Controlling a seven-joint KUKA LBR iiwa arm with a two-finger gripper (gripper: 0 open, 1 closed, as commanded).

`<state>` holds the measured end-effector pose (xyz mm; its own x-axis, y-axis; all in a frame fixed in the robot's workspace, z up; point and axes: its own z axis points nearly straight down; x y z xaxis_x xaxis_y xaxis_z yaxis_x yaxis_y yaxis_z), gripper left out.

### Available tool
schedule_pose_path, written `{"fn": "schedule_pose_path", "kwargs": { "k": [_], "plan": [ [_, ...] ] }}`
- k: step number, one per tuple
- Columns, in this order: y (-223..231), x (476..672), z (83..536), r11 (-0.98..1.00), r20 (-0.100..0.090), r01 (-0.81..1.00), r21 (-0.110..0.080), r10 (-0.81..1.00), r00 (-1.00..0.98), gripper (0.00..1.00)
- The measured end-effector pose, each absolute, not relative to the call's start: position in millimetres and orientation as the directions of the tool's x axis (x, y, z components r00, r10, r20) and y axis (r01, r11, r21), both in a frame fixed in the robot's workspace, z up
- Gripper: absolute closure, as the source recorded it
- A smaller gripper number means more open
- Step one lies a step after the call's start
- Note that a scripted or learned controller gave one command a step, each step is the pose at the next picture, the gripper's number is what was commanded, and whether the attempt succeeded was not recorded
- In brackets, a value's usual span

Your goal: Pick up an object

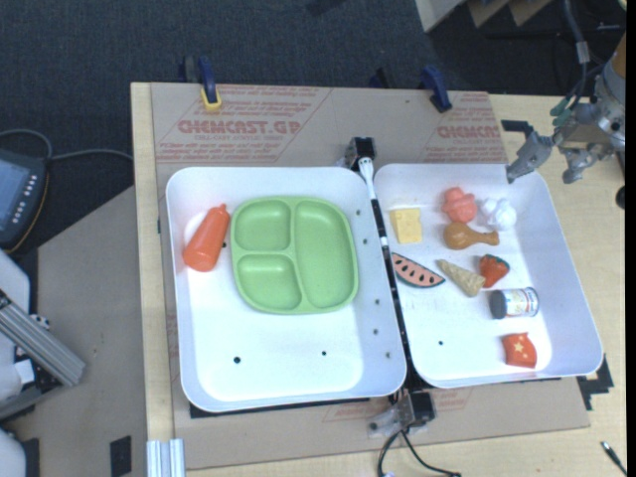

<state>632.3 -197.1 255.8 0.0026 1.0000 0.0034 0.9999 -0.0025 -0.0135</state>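
Above the right bin (556,266), spread empty fingers (549,163) hang, arm cropped.

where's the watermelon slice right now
The watermelon slice lies in the right bin, near its left wall, just below the yellow cheese block and left of the cone-shaped wedge.

You see an evenly, brightly lit bench; the two white bins (288,381) run close to overexposure, with soft glare along their rims. Shadows under the objects are faint and short. The dark floor at the upper left stays dim. Focus is slightly soft throughout, and fine detail blurs at the right edge.
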Motion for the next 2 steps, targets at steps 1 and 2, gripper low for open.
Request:
{"fn": "schedule_pose_path", "kwargs": {
  "k": [1,2],
  "plan": [
    [-197,634.7,264,0.000,0.000,1.000,0.000,1.000,0.000,0.00],
    [-193,633.9,221,0.001,0.001,1.000,-0.005,1.000,-0.001,0.00]
  ]
}}
